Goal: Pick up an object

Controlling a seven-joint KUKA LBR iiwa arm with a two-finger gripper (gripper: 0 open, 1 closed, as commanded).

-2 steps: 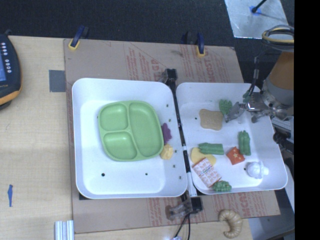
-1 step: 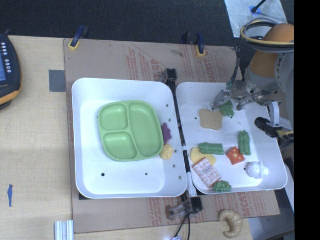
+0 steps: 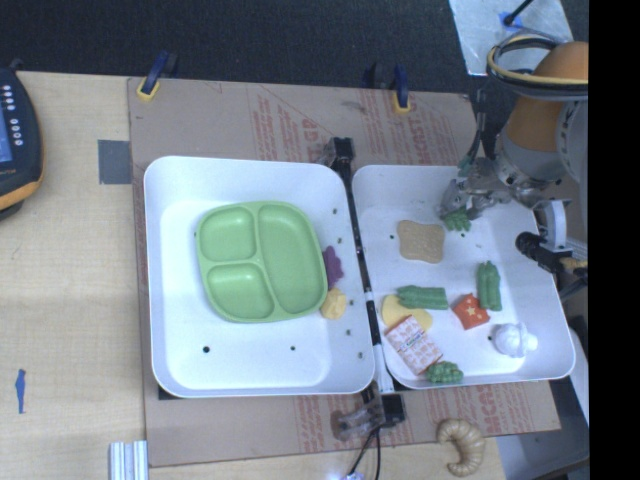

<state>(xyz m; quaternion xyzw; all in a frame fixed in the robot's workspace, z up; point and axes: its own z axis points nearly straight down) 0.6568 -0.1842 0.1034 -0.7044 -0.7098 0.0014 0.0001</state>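
The gripper [image 3: 462, 206] is down in the far right corner of the right bin [image 3: 385, 183], and there's a small green piece [image 3: 458, 222] right at its tip. Is it clamped between the fingers or merely touched from above? Cannot tell from this angle, nor whether the fingers are open or closed; the metal and the green blur together.

Just beside that spot, toward the near side, lies a tan slice of bread [image 3: 421, 241], flat on the bin floor. Further toward the front sit a green bean pod [image 3: 421, 296], an upright green pepper [image 3: 488, 285] and a red block [image 3: 471, 311], all loose and apart from the arm. A white ball [image 3: 509, 340] rests near the front right corner, with a striped packet [image 3: 413, 347], a yellow wedge [image 3: 404, 315] and a small broccoli [image 3: 444, 372] along the front left.

Across the divide, the left bin [image 3: 170, 348] holds a green sectioned plate [image 3: 262, 261], with a purple piece [image 3: 331, 264] and a yellow piece [image 3: 333, 304] tucked at its right edge. A croissant [image 3: 462, 442] lies out on the bench.

My read: the reach is made, the tool is at its target, but no lift is confirmed. Securing the green piece and raising it clear is what remains.
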